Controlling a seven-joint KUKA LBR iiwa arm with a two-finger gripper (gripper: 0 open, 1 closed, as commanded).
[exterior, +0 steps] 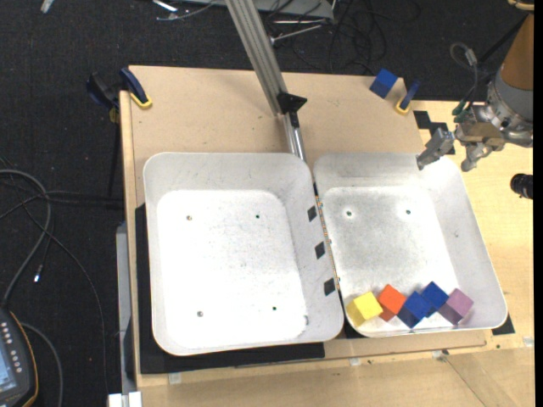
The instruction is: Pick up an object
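White plastic makes up both shallow bins, which sit side by side on a tan wooden surface (221,117). No brand, label or readable writing can be made out on anything in the frame.

The tool (450,153) hangs at the right of the frame, over the upper right corner of the right bin (399,236). Its two fingers are spread apart, released, with nothing between them and nothing touching them; one finger (433,149) points down toward the bin's rim, the other sits just to its right. The grey arm with its orange band (519,53) rises behind it toward the upper right corner.

The task's things are small cubes clustered along the lower edge of the right bin, well apart from the tool. From left to right they are a yellow cube (365,307), an orange cube (391,300), a blue cube (422,303) and a purple cube (457,305). They lie close together in a rough row, the yellow and orange touching, the blue one turned at an angle beside the purple.

The left bin (225,253) shows a speckled floor with a few small dark dots. Another blue cube (384,81) rests on the bare surface near the upper right, outside both bins, just beside a yellow and blue clamp (404,98). A second clamp (134,90) grips the surface's upper left corner. A grey metal pole (254,41) slants down from the top of the frame to the gap between the bins.
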